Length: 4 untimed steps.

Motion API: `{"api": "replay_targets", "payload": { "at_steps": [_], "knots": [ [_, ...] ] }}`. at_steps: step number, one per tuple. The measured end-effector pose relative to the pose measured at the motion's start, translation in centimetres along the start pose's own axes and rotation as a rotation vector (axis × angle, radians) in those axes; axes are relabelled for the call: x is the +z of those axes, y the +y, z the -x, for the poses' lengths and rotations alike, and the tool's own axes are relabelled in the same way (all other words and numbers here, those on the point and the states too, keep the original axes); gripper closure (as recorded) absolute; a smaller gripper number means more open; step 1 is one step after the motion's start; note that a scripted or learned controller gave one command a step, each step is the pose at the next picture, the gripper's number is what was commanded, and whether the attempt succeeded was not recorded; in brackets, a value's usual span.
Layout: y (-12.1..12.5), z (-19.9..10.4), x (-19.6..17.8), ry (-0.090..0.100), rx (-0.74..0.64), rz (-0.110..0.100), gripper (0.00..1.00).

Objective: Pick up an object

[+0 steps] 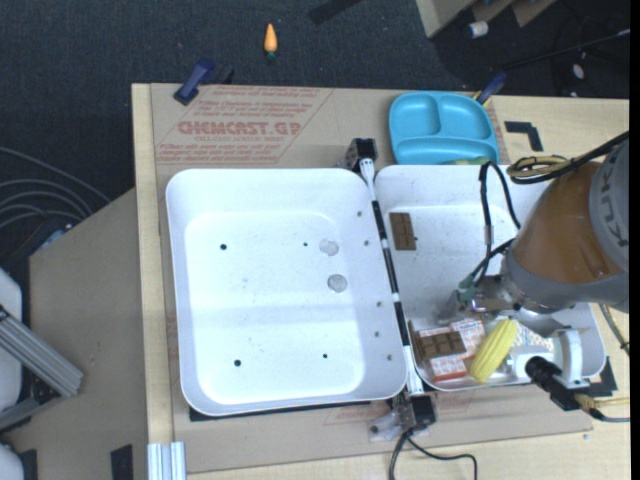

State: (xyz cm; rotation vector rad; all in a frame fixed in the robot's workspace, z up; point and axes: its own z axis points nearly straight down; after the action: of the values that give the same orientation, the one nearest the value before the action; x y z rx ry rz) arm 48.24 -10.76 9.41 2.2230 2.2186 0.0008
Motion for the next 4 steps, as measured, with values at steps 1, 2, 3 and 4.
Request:
{"api": "replay_targets", "payload": {
  "at_steps": [1,2,3,4],
  "knots": [
    [-0.3,-6.7,-12.7,0.001,-0.003,-0.001,1.0],
    [-0.3,-13.9,-15.4,0.001,-0.003,-0.002,1.0],
    [5.7,-8.3,-17.6,-0.001,-0.002,0.0,1.0],
    [1.8,-14.8,-16.3,0.002,-0.004,-0.005,1.0]
  ]
}}
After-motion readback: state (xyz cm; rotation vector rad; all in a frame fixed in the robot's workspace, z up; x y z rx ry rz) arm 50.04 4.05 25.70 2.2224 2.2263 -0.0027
